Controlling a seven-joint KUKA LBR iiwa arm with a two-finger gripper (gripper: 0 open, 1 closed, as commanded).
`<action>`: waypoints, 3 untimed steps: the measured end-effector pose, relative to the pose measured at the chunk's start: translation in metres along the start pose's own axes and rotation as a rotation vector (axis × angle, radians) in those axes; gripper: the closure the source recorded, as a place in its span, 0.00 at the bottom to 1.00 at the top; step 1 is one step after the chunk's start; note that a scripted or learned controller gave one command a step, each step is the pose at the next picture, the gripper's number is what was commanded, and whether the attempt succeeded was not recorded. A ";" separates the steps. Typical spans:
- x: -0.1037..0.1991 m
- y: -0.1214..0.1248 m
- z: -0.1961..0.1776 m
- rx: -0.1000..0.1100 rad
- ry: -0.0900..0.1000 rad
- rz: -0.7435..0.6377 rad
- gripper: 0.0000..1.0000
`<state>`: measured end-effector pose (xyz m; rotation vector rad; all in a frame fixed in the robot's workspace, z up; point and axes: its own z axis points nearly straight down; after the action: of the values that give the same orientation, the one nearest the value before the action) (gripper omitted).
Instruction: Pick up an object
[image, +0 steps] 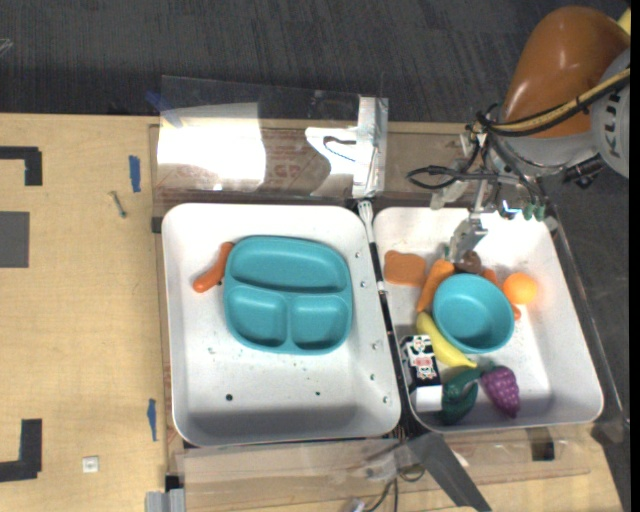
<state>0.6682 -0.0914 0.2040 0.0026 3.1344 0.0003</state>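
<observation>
My pincer (466, 243) hangs just above the teal bowl (474, 311) in the right bin (570, 370); grip state unclear. Carrot (434, 283) touches the bowl's left rim, orange ball (520, 289) its right. Best drop straight down, avoid the rim.

Right bin (570, 340): a cluster of small objects.
Teal bowl (474, 312) upright at the middle, touching a banana (442, 343) and carrot (434, 283); orange (520, 289) beside it, purple grapes (501, 389) near the front.
</observation>
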 end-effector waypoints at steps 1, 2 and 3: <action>0.104 -0.030 0.098 0.000 0.010 0.077 0.00; 0.084 -0.015 0.109 0.014 -0.008 0.061 0.00; 0.123 -0.019 0.112 0.007 -0.007 0.054 0.00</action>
<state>0.5462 -0.1102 0.0914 0.0875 3.1256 -0.0105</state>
